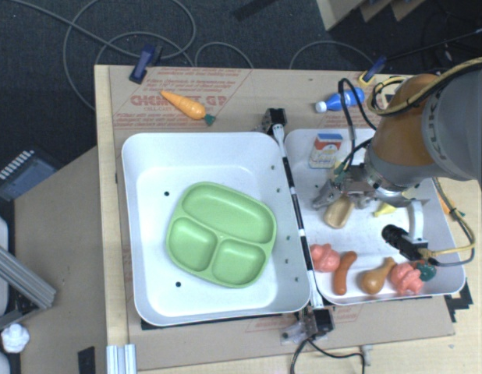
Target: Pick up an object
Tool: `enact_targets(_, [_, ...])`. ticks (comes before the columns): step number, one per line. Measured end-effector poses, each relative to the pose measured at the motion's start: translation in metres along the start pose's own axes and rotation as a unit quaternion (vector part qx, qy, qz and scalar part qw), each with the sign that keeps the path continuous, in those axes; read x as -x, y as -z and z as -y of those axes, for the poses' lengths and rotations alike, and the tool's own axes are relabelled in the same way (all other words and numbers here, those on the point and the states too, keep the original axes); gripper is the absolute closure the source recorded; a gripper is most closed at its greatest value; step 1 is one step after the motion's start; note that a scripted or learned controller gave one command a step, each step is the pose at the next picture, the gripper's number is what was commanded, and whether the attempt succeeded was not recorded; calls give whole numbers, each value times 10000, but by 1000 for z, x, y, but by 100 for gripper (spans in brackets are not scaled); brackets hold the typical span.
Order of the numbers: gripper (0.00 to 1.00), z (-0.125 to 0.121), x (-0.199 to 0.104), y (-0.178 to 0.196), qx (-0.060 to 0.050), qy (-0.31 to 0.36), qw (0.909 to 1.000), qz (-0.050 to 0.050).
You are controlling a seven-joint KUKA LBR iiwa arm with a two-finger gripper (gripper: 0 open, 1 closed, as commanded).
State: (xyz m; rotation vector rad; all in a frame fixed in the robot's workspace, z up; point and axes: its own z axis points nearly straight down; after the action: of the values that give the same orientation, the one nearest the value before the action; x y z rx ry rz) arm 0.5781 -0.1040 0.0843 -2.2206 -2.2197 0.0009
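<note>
In the camera view the arm (428,131) reaches in from the right over the right bin (451,287). Its gripper (340,197) is low in that bin, right at a tan, bun-like piece (338,213), whose top sits at the fingertips. Whether the fingers are spread or clamped on it I cannot tell. Nearer the front of the same bin lie a pink toy (324,257), a sausage (344,273), a drumstick (377,277) and a second pink toy (409,279); a small carton (325,149) rests at the back. The left bin (139,162) holds a green tray (221,234). A carrot (186,105) lies on the bench behind it.

The step in hand looks like the grasp itself. Next comes a firm close, then a straight lift clear of the bin's wall.
</note>
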Motion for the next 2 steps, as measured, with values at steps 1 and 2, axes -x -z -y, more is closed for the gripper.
enact_targets(1, [0,-88,27,15,3,6,10000,5])
enact_targets(2, [0,-47,9,2,1,1,10000,2])
